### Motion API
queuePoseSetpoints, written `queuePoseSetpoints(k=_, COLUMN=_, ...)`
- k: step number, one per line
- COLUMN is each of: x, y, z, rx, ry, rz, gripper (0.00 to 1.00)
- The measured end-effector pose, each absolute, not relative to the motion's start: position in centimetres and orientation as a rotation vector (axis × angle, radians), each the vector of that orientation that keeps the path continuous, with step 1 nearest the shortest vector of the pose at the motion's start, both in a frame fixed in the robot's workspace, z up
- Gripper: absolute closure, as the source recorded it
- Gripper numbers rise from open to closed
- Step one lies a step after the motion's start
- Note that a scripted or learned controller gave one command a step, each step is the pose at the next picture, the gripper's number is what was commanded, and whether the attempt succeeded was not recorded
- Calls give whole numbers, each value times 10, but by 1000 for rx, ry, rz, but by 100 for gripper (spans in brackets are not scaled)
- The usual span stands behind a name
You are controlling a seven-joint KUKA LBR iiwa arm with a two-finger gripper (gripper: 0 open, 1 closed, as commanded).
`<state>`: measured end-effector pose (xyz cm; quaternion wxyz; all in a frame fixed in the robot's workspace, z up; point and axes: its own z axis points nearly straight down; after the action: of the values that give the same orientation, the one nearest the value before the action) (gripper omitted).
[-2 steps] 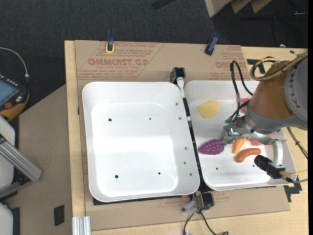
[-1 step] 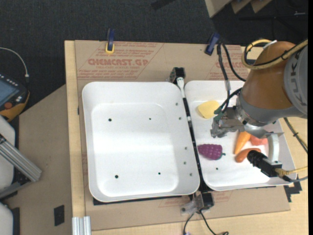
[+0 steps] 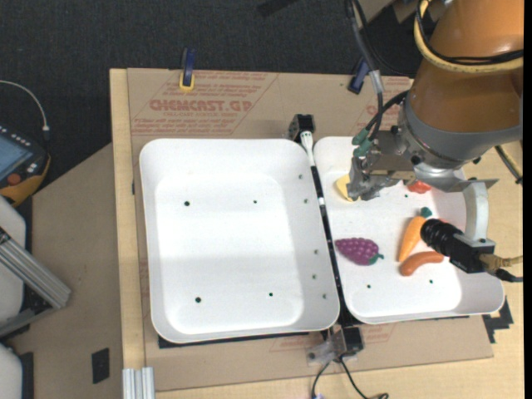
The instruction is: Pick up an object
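Two bins fill the frame; the right bin (image 3: 391, 302) holds the toys. The gripper (image 3: 363, 188) sits low over a yellow piece (image 3: 342, 189) at its upper left; I cannot tell its state. Grapes (image 3: 357, 250) and carrot (image 3: 411, 237) lie lower. The piece looks light, hard, slick; best pinched across its narrow width.

You've got purple grapes (image 3: 357, 250), a carrot (image 3: 410, 236), a sausage (image 3: 421, 262) and a yellow piece (image 3: 342, 188) lying in the right bin (image 3: 399, 302).

The gripper (image 3: 359, 191) hides most of a yellow object (image 3: 342, 189).
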<state>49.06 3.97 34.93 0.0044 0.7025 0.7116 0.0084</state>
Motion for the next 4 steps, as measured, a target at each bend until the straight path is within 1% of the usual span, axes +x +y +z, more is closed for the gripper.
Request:
queuePoseSetpoints(k=1, x=480, y=-36, z=330, rx=2231, ry=2213, rz=-4, gripper=100)
queuePoseSetpoints(k=2, x=478, y=-89, z=231, rx=2232, ry=2219, rz=-8, gripper=100)
queuePoseSetpoints(k=3, x=493, y=-1, z=279, rx=2210, ry=2228, rz=7, gripper=100)
queuePoseSetpoints(k=4, x=480, y=-59, z=179, rx=2235, ry=2219, rz=-13, gripper=100)
